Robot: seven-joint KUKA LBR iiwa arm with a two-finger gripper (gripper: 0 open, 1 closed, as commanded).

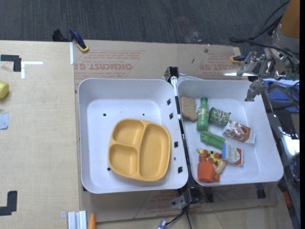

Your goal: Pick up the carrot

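Approach stage, seemingly: above the far right corner of the right bin, gripper hovering, open or clenched impossible to tell. Next, probably: across to the carrot in that bin's near left corner, against the pizza slice, then straight down.

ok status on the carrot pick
Pincer over right bin far rim, well apart from carrot. Orange carrot lies at bin's near edge. Pizza slice overlaps its top.

Things in the two bins

A yellow plate lies in the left bin. A green bottle lies by the right bin's top edge.
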